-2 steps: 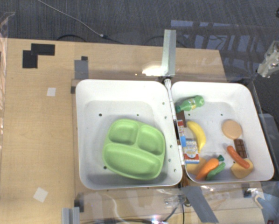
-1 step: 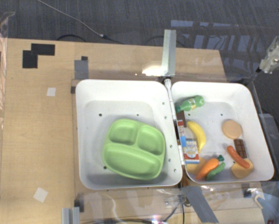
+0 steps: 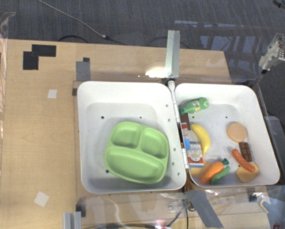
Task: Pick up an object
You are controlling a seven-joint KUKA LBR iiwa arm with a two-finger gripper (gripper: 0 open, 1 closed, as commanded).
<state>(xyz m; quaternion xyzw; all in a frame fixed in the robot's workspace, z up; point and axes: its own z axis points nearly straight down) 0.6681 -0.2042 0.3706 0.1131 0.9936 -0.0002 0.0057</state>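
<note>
Green tray [image 3: 137, 152] in left bin [image 3: 92, 99] — food toys [image 3: 201, 137] right

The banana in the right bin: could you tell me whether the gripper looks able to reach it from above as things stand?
Probably yes. The banana lies uncovered with its top free, though a carton touches its left side; the gripper hangs off beyond the bin's far right corner.

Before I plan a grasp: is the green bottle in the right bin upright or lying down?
Lying down. The green bottle rests on its side along the right bin's far wall, above the banana.
</note>
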